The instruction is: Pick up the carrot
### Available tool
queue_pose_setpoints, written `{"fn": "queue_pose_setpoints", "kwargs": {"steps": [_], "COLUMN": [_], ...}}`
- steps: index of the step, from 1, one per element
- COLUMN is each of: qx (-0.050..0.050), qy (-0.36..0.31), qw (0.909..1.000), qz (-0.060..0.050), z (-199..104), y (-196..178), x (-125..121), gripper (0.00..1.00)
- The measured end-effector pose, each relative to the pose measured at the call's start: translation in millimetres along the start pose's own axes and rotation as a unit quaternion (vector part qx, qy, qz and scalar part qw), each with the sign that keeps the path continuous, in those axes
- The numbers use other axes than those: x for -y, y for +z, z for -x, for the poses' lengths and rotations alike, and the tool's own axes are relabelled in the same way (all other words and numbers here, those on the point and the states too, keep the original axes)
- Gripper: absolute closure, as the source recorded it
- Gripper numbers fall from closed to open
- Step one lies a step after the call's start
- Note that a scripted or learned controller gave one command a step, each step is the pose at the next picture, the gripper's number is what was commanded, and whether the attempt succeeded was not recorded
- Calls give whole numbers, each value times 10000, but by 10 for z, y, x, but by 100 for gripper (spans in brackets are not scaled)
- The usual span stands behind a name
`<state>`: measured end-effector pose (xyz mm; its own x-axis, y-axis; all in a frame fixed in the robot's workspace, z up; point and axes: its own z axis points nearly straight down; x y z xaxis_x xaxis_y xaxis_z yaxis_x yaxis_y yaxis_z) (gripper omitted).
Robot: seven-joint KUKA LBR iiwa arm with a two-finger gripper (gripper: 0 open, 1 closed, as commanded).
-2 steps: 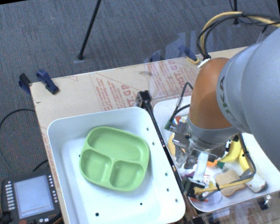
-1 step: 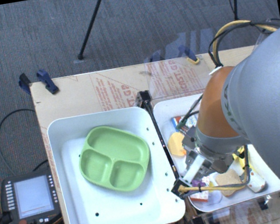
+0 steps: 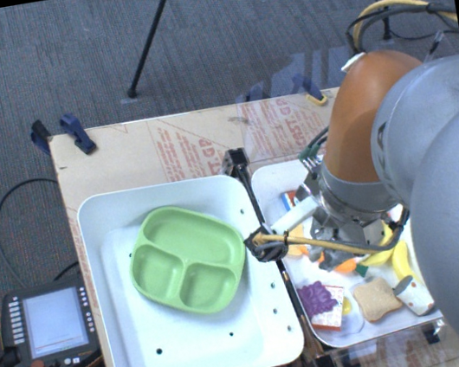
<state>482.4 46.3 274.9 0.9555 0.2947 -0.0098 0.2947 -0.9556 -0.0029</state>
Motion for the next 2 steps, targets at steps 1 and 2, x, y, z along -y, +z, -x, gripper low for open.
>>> {"fn": "queue_pose_setpoints", "kwargs": {"steps": [1, 2], "qx": [17, 65], "qy": [-20, 462], "qw": [10000, 9989], "qz": [-5, -28], "z": [3, 179], "y": [10, 944], "x": [10, -292], "gripper": [0, 0]}}
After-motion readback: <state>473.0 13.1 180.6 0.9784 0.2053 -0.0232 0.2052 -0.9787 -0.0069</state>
